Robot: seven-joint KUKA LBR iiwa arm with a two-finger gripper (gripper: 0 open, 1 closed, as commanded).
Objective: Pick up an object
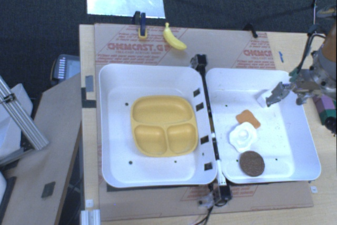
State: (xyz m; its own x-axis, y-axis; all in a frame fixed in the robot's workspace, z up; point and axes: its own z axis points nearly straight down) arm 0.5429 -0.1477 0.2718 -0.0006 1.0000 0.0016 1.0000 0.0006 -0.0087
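Three small food pieces (246,139), perhaps toys; one yellow tray (162,125); one banana (174,39).

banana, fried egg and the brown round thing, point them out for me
banana (174,39), camera view, middle of its curved body
fried egg (243,137), camera view, on its raised centre
brown round thing (252,163), camera view, centre of its top face

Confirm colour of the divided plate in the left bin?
Yellow. The divided plate shows plainly in the camera view.
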